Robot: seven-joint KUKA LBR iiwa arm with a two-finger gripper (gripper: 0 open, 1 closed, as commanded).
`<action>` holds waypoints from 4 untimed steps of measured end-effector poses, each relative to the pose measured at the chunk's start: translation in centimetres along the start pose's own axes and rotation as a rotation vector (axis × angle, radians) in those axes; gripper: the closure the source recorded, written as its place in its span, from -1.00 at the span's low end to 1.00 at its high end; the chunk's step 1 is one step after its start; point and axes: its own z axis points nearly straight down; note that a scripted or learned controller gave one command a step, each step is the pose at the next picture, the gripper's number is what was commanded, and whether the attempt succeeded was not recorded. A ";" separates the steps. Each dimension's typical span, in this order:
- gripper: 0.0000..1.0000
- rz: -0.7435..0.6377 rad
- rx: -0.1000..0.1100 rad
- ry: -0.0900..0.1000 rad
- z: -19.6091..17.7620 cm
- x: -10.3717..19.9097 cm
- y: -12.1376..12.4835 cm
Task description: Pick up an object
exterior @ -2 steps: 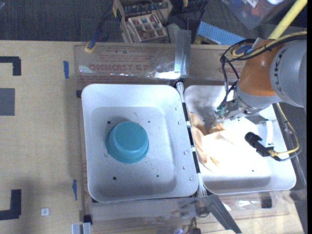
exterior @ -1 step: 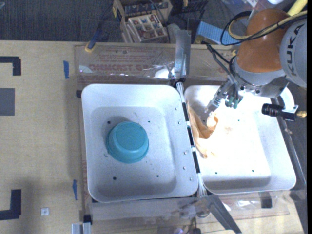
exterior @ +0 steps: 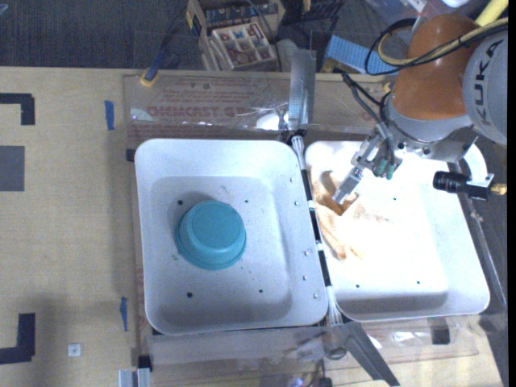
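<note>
A teal bowl [exterior: 211,233] lies upside down in the middle of the left white bin [exterior: 153,176]. In the right white bin [exterior: 451,297], a brown, cloth-like object [exterior: 332,230] stretches along the left wall, from near the back corner toward the middle. My gripper [exterior: 345,194] reaches in from the upper right, tilted down and to the left, with its tip right at the upper end of the brown object. Whether it touches or holds that object cannot be told from here.
The grey arm with its orange band [exterior: 431,63] hangs over the right bin's back right corner. A metal divider [exterior: 302,95] stands behind the seam between the bins. Clutter and cables lie beyond the bench's back edge.
</note>
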 end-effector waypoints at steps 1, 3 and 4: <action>-1.00 0.109 0.003 0.004 4.4 -2.5 -2.4; 1.00 0.224 -0.005 -0.005 8.4 -4.3 -1.1; 1.00 0.653 0.004 0.001 0.1 -2.5 1.9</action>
